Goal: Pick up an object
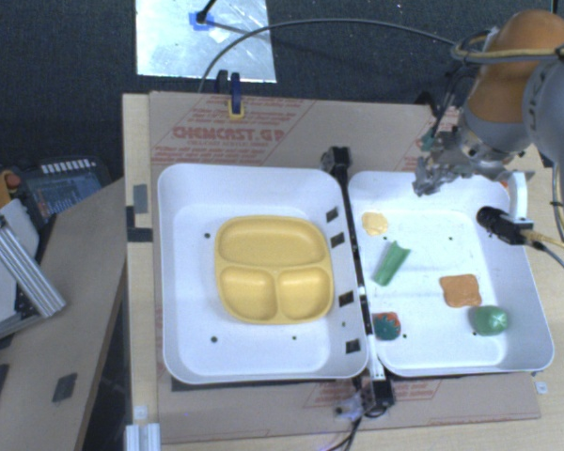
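The right bin (522,294) holds a pale yellow piece (374,223) near its far left, a green stick (391,262) in the middle, an orange-brown square (461,290), a green round lump (490,320) at the near right, and a small teal and red thing (386,325) at the near left. My gripper (434,177) hangs over the far edge of the right bin, up and to the right of the pale yellow piece. I see nothing held in it.
The left bin (183,252) holds a yellow three-compartment tray (273,268). A black divider strip (348,252) runs between the bins. A grey metal rail (19,261) lies on the side table at left. A cable arcs over the back of the bench.
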### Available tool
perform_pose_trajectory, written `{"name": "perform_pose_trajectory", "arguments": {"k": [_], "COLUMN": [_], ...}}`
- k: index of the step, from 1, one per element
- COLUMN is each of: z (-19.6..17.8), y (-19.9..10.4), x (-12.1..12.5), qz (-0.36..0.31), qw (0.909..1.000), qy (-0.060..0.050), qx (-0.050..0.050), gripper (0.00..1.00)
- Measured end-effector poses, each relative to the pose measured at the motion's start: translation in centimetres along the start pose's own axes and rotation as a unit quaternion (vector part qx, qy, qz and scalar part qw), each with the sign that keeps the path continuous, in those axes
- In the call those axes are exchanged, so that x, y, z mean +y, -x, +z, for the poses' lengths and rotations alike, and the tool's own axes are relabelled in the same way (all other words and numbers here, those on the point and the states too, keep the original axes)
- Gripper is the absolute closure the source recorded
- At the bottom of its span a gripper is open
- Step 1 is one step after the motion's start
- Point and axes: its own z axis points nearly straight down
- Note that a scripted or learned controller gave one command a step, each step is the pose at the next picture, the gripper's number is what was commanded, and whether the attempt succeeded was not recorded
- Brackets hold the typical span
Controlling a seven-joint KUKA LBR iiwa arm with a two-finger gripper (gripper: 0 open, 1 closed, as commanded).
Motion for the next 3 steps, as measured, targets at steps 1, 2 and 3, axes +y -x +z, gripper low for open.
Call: {"name": "perform_pose_trajectory", "arguments": {"k": [1, 2, 3], "z": [-3.9, -5.0, -5.8], "y": [0.0, -5.0, -10.4], "x": [0.1, -0.3, -1.3], "qz": [-0.001, -0.002, -0.002], "qw": [1.0, 1.0, 1.0], "qy": [0.001, 0.0, -0.001], "qx": [0.0, 0.001, 0.001], "gripper": [1.0, 1.0, 1.0]}}
